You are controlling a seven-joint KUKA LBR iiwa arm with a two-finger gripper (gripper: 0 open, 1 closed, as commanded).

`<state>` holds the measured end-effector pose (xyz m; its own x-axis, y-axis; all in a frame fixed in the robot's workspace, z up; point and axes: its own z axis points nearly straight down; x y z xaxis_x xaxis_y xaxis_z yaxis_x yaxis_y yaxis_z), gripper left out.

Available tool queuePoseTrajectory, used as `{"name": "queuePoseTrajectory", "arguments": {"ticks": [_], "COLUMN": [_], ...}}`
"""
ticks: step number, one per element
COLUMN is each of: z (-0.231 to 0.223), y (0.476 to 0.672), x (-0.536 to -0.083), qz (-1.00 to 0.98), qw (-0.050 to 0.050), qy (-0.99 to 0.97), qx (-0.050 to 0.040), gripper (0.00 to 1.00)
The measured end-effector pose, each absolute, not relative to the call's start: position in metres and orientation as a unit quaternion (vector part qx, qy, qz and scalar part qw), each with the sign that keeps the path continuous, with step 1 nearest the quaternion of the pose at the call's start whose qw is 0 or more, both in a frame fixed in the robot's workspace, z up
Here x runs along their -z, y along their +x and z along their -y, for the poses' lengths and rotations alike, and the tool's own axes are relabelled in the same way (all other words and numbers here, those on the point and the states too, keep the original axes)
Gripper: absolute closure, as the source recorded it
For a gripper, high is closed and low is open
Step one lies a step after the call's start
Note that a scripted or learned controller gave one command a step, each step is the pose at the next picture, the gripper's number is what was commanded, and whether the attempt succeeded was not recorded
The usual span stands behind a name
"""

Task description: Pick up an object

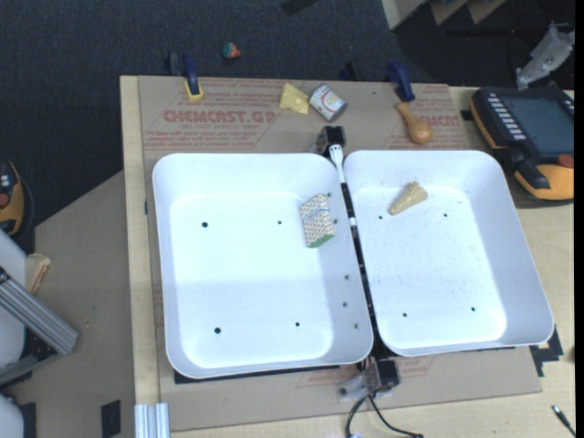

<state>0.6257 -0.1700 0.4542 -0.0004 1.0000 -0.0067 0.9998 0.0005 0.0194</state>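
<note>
Gripper: open/closed can't tell; task obj = small green-white patterned packet (317, 220), lying flat in view-left bin (182, 272) near its right wall, w/ tan wedge (407, 198) in right bin (511, 272), plus yellow chunk (294, 99), small box (328, 102) & brown peg (415, 126) on board behind bins.

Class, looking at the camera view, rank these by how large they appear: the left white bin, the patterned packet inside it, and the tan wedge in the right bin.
1. left white bin
2. patterned packet
3. tan wedge, only slightly smaller than the packet, so that ranking is unsure
</note>
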Motion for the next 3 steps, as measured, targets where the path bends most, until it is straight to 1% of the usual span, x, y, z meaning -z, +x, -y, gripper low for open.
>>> {"name": "queuePoseTrajectory", "arguments": {"ticks": [1, 2, 3], "z": [0.1439, 0.1452, 0.1452], "y": [0.5933, 0.5949, 0.5949], "x": [-0.5424, -0.5471, -0.5465], "qz": [-0.708, -0.707, -0.707], "qw": [0.006, 0.004, 0.003], "qy": [0.706, 0.707, 0.707], "qx": [-0.0036, -0.0012, -0.0008], "gripper": [0.0, 1.0, 0.0]}}
